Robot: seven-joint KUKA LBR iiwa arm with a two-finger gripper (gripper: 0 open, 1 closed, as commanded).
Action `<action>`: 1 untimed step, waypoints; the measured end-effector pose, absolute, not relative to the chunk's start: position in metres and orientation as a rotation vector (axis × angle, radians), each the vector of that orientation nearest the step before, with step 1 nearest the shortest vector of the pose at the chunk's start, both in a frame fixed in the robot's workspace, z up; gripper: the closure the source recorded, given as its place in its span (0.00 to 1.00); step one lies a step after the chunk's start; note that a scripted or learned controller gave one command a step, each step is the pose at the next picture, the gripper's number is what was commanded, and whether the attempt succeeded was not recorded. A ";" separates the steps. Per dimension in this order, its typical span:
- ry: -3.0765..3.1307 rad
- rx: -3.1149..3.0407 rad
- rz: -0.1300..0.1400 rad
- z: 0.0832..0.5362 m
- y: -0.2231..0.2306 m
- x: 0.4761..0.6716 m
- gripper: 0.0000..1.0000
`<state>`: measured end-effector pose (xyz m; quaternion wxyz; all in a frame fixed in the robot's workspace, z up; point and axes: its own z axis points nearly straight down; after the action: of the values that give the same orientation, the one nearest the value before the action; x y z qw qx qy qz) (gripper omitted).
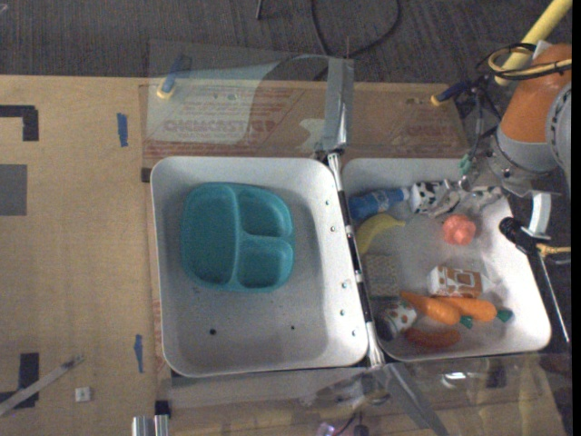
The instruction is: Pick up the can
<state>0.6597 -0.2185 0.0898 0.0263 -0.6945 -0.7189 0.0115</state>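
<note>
Small red-and-white cylindrical can (pixel 398 316) lies near right bin's (pixel 531 339) front-left corner, diagonally opposite the two-finger gripper (pixel 478 182) at the back-right edge; grip state cannot be told.

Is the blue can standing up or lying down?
Lying down. The blue can rests on its side at the back of the right bin, its long side flat on the floor, next to the banana.
</note>
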 end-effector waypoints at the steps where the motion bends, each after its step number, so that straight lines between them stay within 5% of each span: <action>1: -2.194 -2.171 0.038 0.090 -0.218 0.659 0.00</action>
<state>0.6594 -0.2182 0.0896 0.0273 -0.7030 -0.7106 0.0123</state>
